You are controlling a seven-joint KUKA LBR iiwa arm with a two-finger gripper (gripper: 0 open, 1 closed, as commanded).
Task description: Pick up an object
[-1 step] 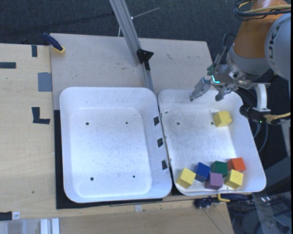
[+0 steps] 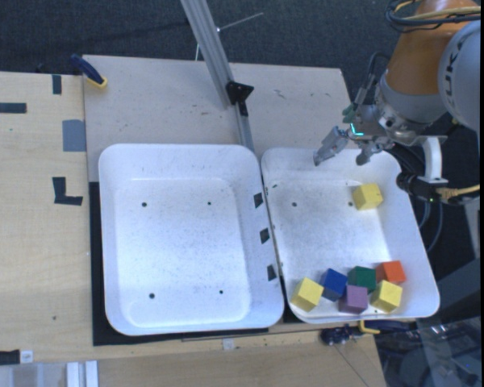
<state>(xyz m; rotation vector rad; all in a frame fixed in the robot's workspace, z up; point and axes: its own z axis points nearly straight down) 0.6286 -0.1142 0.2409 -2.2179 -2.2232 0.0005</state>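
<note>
- My gripper (image 2: 344,146) hangs over the far edge of the right bin (image 2: 306,216), fingers spread wide with nothing between them.
- A lone yellow cube (image 2: 367,196) lies on the bin floor just beside my gripper, nearer the camera and apart from it.
- Well apart, along the bin's near edge, cluster a yellow block (image 2: 308,293), blue block (image 2: 334,283), green block (image 2: 361,277), purple block (image 2: 356,297), orange block (image 2: 391,271) and another yellow one (image 2: 387,296).

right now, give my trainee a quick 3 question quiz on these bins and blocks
1. True or false: the lone yellow block lies in the right bin.
2. Which block touches the green block from below in the picture? A blue B purple C orange
3. Fill in: the end effector hovers over the right bin's ____ edge.

Key: 1 true; 2 B, the purple block; 3 far.
</note>
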